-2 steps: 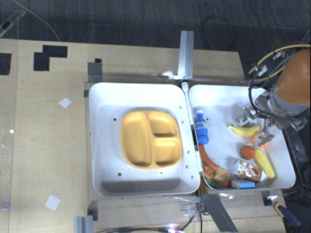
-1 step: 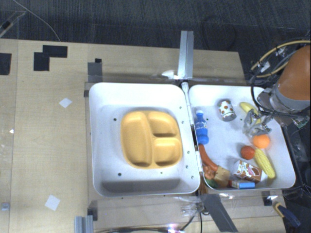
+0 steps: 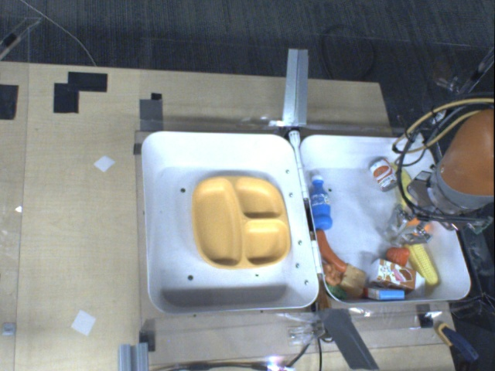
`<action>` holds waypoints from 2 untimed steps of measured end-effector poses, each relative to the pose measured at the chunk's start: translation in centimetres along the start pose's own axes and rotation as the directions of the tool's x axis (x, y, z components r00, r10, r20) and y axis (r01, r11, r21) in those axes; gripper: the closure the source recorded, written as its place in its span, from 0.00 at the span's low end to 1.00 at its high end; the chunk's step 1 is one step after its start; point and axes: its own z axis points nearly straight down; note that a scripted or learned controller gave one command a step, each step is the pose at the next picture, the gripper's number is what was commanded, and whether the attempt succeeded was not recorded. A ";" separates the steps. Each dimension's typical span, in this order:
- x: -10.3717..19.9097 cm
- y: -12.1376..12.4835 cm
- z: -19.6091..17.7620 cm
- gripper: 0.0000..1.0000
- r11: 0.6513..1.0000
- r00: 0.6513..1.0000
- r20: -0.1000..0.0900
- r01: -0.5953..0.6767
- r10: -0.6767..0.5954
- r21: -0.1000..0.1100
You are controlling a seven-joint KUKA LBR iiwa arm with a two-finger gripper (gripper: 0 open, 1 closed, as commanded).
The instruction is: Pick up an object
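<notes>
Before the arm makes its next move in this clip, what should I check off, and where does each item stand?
1. End effector over the right bin: ok.
2. Object held between its fingers: cannot tell, the wrist hides them.
3. Pickable objects nearby, corn cob and small carton: ok.
4. Objects spaced apart for a clean grasp: not ok, they crowd the near corner.
5. Blue bottle free of clutter: ok, though it lies by the bin wall.
6. Yellow tray sits in the left bin: ok.
</notes>
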 end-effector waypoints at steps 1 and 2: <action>0.0 -0.3 0.1 1.00 0.961 0.961 -0.005 -0.276 0.276 -0.001; 2.6 1.9 -0.1 1.00 0.869 0.869 0.004 -0.495 0.495 0.005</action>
